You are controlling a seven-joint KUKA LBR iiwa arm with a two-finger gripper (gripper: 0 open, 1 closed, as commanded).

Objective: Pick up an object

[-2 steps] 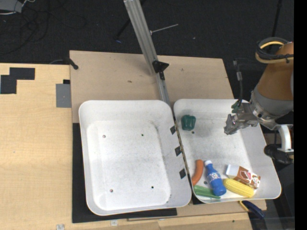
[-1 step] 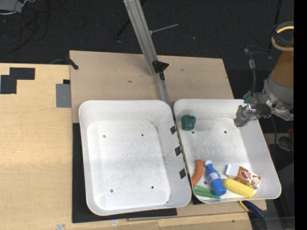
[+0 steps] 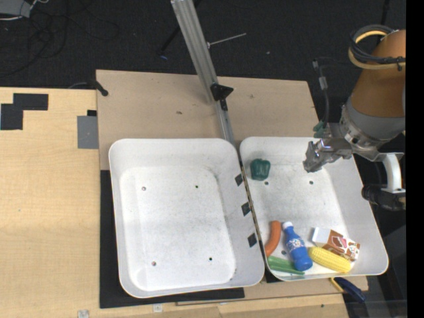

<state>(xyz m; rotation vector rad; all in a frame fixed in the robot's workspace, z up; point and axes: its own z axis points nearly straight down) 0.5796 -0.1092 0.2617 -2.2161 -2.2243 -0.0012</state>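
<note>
My gripper [image 3: 313, 163] hangs over the back right part of the right bin [image 3: 331, 191], with nothing visible between its fingers. A green pepper-like toy [image 3: 260, 169] lies at the bin's back left, well to the gripper's left. Along the front edge lie an orange carrot [image 3: 272, 237], a blue bottle [image 3: 296, 246], a green pod [image 3: 285, 265], a yellow corn cob [image 3: 330, 259], a small white block [image 3: 320, 235] and a brown-and-red packet [image 3: 343, 245].
The left bin [image 3: 175, 211] sits beside the right one, joined by black clips [image 3: 246, 208]. A slanted aluminium rail [image 3: 199, 52] rises behind the bins. Wooden benchtop surrounds them; cables hang at the far right.
</note>
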